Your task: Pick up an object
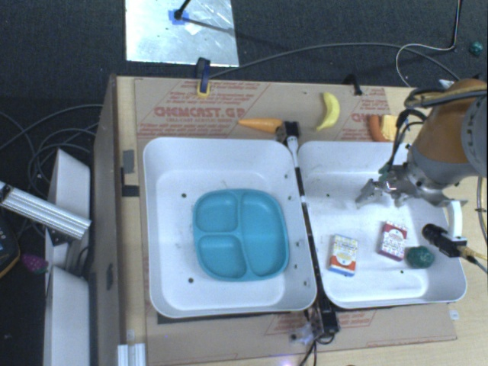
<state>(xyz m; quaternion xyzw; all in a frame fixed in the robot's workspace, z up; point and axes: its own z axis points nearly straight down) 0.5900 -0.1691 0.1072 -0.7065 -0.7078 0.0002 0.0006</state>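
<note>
Gripper is low over the back-middle of the right shallow white plastic bin. Its two metal fingers are spread apart with nothing between them, so it is released and not grasping.

Pick candidates all sit toward the front of that bin, clear of the gripper:
- small orange-and-white cardboard carton, lying flat, front-middle
- small red-and-white cardboard carton, just to its right, not touching it
- dark green round lump, just beside the red-and-white carton, near the bin's right wall

The left shallow white plastic bin holds one blue compartmented plastic plate, about centred.

On the cardboard bench top behind the bins are a yellow banana and an orange carrot, the carrot near the seam between the bins.
</note>
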